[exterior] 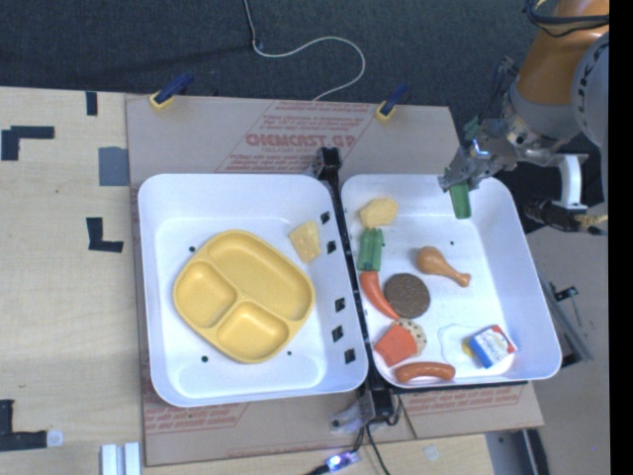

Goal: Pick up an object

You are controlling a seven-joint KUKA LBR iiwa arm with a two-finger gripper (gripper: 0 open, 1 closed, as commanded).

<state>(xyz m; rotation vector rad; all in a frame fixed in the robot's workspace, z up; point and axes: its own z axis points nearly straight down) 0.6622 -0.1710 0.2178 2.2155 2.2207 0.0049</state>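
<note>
My gripper hangs over the far right corner of the right bin. A small green block sticks out below its fingers, which are shut on it. Lower in the same bin lie a chicken drumstick, a brown patty, a carrot, a green piece, a yellow lump, a red-orange block, a sausage and a small blue and white carton.
The left bin holds a yellow divided plate and a pale yellow wedge near the divider. Both bins rest on a cardboard sheet. A white cable lies behind them.
</note>
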